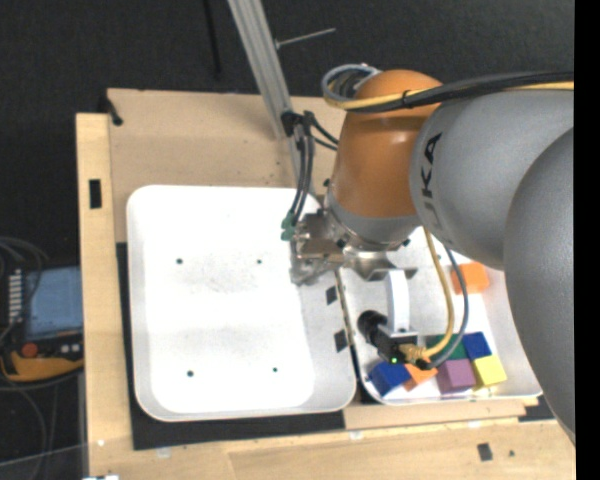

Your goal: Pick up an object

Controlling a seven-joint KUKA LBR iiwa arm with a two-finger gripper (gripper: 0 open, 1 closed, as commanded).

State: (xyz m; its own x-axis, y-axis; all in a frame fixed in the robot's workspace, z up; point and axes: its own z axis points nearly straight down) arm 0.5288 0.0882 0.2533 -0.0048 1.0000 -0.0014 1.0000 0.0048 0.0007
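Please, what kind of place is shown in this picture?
Most likely a robotics research lab. A grey and orange arm reaches over two shallow white bins on a plain wooden bench, small coloured blocks lie in the right bin, and loose cables lie beside the bench.

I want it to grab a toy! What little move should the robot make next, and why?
Probably shift a little toward the purple block and yellow block. They cluster with other blocks at the right bin's lower edge in the view, while the arm hangs farther up over it.
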